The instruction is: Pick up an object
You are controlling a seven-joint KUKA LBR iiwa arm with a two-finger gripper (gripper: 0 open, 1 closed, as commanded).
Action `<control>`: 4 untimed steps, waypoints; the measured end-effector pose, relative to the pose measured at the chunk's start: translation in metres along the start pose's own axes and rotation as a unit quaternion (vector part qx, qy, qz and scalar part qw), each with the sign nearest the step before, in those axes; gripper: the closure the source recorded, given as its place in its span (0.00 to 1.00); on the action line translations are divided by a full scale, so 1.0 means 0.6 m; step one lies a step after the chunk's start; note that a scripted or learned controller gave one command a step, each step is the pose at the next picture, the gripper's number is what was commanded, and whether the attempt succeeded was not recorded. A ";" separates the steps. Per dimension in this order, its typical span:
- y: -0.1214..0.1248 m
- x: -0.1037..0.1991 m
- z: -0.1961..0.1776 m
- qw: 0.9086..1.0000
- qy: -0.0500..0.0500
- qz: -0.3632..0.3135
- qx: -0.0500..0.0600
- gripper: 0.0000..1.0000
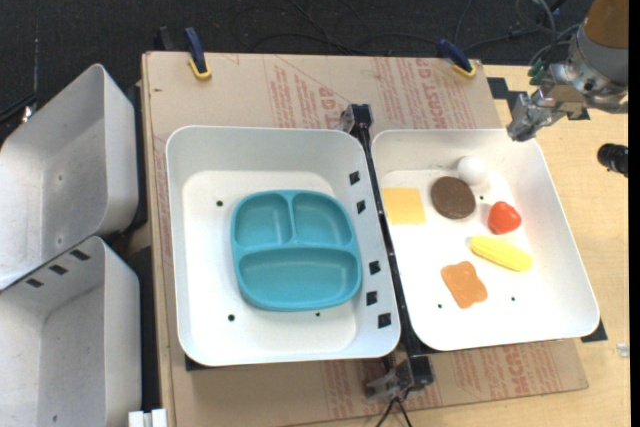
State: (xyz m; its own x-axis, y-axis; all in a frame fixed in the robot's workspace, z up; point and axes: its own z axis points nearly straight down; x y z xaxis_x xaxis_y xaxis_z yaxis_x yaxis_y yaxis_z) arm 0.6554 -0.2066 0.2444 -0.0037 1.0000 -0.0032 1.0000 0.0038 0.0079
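Note:
The right bin (pixel 560 265) holds several small toy foods: a yellow square slice (pixel 404 206), a brown round patty (pixel 453 197), a white ball (pixel 471 170), a red piece (pixel 504 217), a yellow banana-like piece (pixel 500 254) and an orange piece (pixel 463 284). My gripper (pixel 523 122) hangs over the far right corner of that bin, up and to the right of the white ball and apart from every object. Nothing shows in its grasp.
The left bin (pixel 190 215) carries a teal divided plate (pixel 297 249). Black clips sit along the seam between the bins (pixel 372 215). Two more white bins (pixel 60 245) stand off the bench at the left. Clamps (pixel 198 55) hold the board's far edge.

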 end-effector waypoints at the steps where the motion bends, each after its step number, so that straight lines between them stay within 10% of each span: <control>1: -0.027 0.081 0.017 1.000 0.002 -0.001 0.005 1.00; 4: -0.091 0.359 0.036 1.000 0.002 -0.001 0.006 1.00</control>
State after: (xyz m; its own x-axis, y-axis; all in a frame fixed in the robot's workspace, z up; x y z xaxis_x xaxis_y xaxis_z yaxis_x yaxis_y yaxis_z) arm 0.6002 0.0089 0.2216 -0.0065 1.0000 0.0009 1.0000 0.0065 -0.0033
